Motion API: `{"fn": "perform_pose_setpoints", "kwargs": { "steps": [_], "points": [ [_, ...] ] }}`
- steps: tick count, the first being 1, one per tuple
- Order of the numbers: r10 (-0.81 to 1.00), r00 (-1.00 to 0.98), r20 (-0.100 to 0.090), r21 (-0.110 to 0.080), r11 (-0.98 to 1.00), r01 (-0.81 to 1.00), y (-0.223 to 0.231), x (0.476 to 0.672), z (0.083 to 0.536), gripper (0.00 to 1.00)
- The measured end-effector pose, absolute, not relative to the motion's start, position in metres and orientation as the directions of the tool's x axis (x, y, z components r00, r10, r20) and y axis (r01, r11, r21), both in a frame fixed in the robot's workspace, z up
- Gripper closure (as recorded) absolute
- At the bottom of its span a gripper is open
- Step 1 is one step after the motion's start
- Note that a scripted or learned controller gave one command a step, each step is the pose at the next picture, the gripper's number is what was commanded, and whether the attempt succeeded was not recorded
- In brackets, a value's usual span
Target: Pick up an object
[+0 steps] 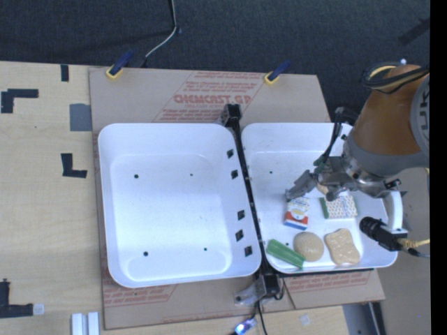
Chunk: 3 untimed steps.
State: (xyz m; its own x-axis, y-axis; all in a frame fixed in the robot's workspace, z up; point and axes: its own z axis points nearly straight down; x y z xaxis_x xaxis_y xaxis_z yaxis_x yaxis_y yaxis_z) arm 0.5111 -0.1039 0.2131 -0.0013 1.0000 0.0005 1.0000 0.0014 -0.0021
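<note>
Over on the left side of the bench sat the left bin (167, 201), a shallow white tray with a few dark dots on its floor. Both bins rested on a brown cardboard sheet (209, 96) with red printing along its far edge; it looked like "CHEMCAST GP" but the letters were too fuzzy to be sure. A yellow-and-blue clamp (119, 63) pinched the sheet's far left corner and another clamp (277, 72) pinched the far right one. A black cable (167, 19) ran off toward the top.

Moving right, the right bin (279, 145) held all the stuff, bunched along its near edge: a green bar (285, 252) at the near left corner, then a round tan cookie-like piece (308, 246), then a tan bread-shaped piece (342, 247). Just behind those lay a small white box with red and blue print (297, 213), label unreadable, and a speckled white card with a green edge (339, 206).

The gripper (313, 185) hung right above the small box, fingers spread apart with nothing between them. Orange band and grey wrist sat at the bin's right edge.
</note>
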Motion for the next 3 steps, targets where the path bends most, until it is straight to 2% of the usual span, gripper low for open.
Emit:
{"fn": "perform_pose_setpoints", "kwargs": {
  "steps": [1, 2, 3],
  "points": [
    [1.0, -0.007, 0.003, -0.008, 0.007, 1.0, -0.023, 0.482, 0.182, 0.0],
    [1.0, -0.006, 0.001, 0.002, 0.006, 1.0, 0.013, 0.551, 0.184, 0.0],
    [1.0, -0.002, 0.0, -0.004, 0.002, 1.0, 0.011, 0.548, 0.193, 1.0]
  ]
}}
